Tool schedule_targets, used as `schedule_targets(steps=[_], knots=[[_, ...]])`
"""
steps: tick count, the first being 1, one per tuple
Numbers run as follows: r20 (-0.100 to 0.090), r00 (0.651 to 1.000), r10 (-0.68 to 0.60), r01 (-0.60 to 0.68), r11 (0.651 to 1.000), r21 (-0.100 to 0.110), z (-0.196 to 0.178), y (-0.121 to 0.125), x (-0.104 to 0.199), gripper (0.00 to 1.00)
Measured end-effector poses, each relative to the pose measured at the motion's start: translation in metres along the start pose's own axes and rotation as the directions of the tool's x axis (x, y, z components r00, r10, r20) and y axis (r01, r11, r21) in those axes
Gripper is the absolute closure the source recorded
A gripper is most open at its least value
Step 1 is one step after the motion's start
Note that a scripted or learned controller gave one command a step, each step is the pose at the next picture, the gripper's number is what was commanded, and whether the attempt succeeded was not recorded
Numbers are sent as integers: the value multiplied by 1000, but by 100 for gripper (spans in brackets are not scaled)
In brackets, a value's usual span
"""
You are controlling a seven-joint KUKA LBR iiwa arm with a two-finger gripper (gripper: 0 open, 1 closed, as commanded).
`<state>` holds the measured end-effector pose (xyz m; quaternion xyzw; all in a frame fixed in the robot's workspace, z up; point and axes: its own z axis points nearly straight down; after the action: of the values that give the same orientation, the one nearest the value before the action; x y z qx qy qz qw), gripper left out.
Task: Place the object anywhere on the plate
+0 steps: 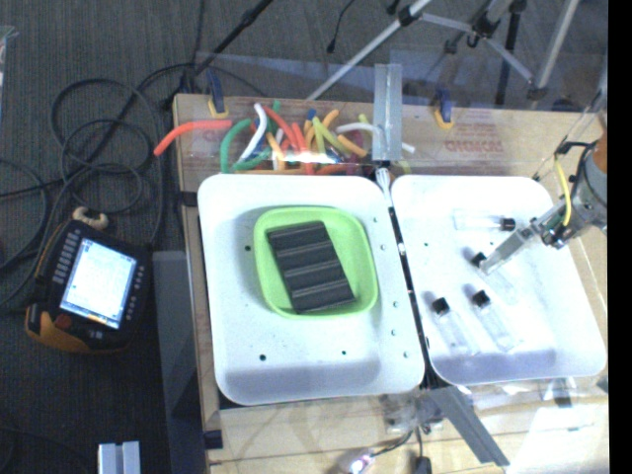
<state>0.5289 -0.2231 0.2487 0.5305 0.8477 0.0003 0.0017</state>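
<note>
Several clear vials (449, 322) lie left and below my claw (481, 259), whose state I cannot tell, plate (367, 265) farther left.

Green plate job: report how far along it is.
Done: a dark ribbed block already lies on the green plate in the left bin. In hand: the gripper is low in the right bin, among small clear vials; a grasp cannot be confirmed. Left: no vial is on the plate yet.
</note>
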Motion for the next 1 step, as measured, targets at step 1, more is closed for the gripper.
schedule_targets(steps=[1], knots=[[3,1000,25,-25,1000,-1,-101,-33,15,0]])
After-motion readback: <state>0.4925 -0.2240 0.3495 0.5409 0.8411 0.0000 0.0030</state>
